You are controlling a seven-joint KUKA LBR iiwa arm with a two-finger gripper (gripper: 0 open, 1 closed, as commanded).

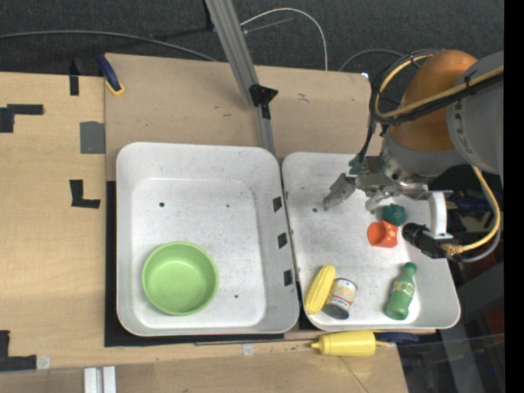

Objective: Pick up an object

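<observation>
tool [354,196] over the upper part of the right bin [311,244], fingers spread apart with nothing between them, one grey finger [336,193] slanting down and to the left toward the bin floor. grey arm [479,121] with its orange band [434,97] reaching in from the right, cables looping around the wrist.

nearest, just outside the front rim of the right bin, a yellow bottle [347,344] lying on its side on the worktop [49,244]. inside the right bin along the front: a yellow corn cob [320,289] tilted against the left wall, a small can [341,297] touching it on the right, a green bottle [400,291] near the right corner. further back, an orange piece [381,234] and a teal piece [395,214] close together, just right of and below the tool, apart from its fingers.

in the left bin [196,178], a green bowl [179,277] upright in the front left corner.

beyond the bins, a grey pole [233,39] slanting up from between them, and a blue and yellow clamp [111,75] at the far left corner of the board.
</observation>
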